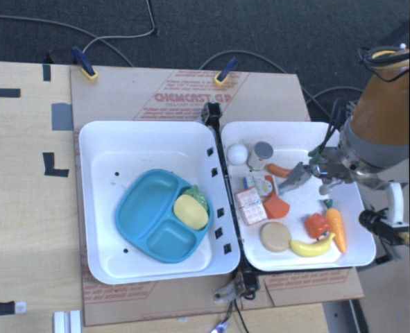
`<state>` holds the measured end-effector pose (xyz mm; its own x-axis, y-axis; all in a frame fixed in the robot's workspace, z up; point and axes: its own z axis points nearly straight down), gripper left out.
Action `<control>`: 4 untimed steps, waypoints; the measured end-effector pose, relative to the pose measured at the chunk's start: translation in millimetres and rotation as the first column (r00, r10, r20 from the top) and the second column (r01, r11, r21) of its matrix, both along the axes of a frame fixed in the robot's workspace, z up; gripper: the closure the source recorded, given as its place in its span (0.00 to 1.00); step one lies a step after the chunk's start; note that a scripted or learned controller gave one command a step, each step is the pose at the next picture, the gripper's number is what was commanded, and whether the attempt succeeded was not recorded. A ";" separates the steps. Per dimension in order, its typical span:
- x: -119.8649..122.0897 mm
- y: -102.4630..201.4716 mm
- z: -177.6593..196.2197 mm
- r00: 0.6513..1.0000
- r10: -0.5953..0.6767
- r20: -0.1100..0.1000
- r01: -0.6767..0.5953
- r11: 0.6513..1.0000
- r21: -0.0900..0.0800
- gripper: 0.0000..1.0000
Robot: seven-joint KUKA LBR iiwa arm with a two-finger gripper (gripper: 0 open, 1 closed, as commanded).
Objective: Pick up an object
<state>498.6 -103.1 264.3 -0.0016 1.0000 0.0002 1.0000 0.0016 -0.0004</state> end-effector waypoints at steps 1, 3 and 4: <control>55.1 4.0 -88.4 1.000 0.000 -0.003 0.000 1.000 0.000 0.00; 86.6 -34.0 -156.8 1.000 0.000 0.009 0.000 1.000 0.002 1.00; 86.4 -34.0 -157.0 1.000 0.000 0.008 0.000 1.000 0.002 0.00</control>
<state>585.0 -137.1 107.3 -0.0014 1.0000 0.0023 1.0000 0.0014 0.0080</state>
